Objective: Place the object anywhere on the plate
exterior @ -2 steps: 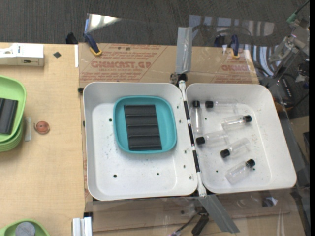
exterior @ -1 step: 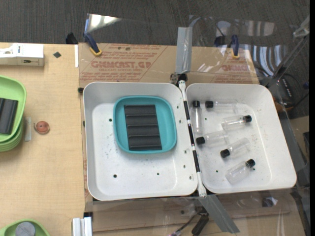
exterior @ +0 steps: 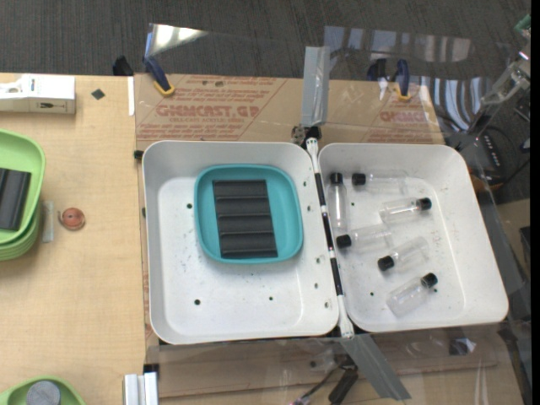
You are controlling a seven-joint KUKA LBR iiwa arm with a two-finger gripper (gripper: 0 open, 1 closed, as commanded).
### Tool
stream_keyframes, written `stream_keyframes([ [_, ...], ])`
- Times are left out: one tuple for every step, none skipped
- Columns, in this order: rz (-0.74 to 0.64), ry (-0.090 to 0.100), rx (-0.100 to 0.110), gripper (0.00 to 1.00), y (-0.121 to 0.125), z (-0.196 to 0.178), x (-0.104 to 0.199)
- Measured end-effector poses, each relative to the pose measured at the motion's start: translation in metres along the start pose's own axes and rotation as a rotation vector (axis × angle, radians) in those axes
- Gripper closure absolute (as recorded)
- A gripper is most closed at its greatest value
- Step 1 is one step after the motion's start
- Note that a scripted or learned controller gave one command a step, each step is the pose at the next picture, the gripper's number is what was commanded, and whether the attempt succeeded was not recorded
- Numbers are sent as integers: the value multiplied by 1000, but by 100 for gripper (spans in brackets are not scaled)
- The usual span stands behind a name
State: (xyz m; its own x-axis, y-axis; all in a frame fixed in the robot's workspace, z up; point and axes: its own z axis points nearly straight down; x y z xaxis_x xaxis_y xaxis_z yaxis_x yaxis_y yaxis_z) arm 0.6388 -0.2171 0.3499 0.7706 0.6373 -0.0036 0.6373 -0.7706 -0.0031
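Claw state: cannot tell. Clear plastic vials [exterior: 405,210] with black caps lie scattered in right bin [exterior: 477,298]. Teal plate [exterior: 205,226], dark ribbed insert, sits in left bin [exterior: 169,298], apart from vials.

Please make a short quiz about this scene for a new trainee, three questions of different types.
1. True or false: a clear vial already lies on the teal plate.
2. Which bin holds the vials: A) right bin, B) left bin?
3. What colour are the vials' caps?

Key: 1 false, the plate carries a dark ridged insert. 2 A. 3 black.
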Motion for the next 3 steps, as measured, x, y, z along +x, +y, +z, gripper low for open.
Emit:
stream_keyframes([
  [34, 0, 1, 0, -25, 41, 24],
  [85, 0, 1, 0, -43, 78, 32],
  [84, 1, -1, 0, 6, 13, -2],
])
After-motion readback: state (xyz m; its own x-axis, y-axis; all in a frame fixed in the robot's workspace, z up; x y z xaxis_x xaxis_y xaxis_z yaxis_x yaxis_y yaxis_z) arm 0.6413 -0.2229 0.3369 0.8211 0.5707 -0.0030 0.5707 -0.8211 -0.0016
